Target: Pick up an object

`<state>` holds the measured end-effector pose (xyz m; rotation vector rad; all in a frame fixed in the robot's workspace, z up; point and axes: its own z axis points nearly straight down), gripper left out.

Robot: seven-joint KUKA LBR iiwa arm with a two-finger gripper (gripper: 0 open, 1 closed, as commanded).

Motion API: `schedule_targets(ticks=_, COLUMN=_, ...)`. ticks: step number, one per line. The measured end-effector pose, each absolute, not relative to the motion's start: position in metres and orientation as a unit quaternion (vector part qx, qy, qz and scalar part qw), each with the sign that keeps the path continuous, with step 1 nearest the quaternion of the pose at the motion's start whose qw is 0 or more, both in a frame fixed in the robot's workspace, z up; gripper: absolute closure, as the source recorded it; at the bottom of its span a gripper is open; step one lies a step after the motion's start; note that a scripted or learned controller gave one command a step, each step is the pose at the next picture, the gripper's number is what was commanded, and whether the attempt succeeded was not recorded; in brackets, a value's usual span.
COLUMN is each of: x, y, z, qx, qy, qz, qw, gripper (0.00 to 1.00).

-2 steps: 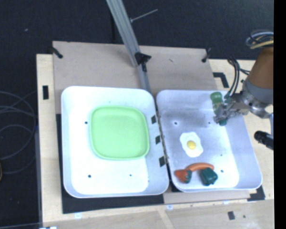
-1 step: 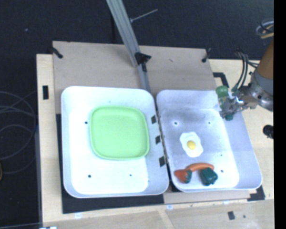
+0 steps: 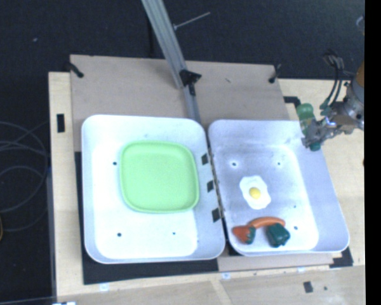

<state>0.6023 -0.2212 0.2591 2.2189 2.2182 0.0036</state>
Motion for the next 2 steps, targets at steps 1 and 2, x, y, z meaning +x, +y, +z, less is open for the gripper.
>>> schedule_targets(ticks=1, x=0.615, y=-0.163, z=0.263, qx=0.706, qy=0.709, qz=0.0009, qw=0.000, gripper=1.00)
schedule_targets(ticks=2, x=0.619, y=-0.114, z=0.251, qx=0.706, qy=0.708, qz=0.0003, qw=0.000, gripper=1.00)
